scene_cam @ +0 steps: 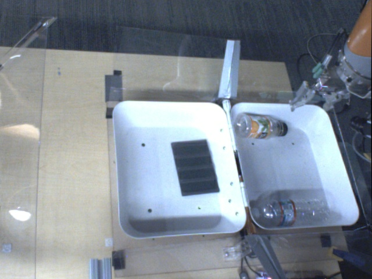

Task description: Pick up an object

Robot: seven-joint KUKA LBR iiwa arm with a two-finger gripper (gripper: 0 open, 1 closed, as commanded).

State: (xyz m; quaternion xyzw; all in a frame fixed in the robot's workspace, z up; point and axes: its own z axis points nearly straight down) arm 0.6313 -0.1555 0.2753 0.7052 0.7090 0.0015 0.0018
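A robotics lab or test cell is shown. A pale wooden tabletop [64, 156] is set on dark grey carpet [145, 4], and two shallow white bins [125, 156] are fixed side by side on it, held by black brackets [115, 85] at their corners. Clear plastic guard panels [23, 127] are stood along the tabletop's left and far edges. Loose cables [325, 45] are draped past the far right corner, beside the grey arm with its orange band [361, 36].

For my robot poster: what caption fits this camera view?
Robot pincer hovers above two bottles in the right bin.
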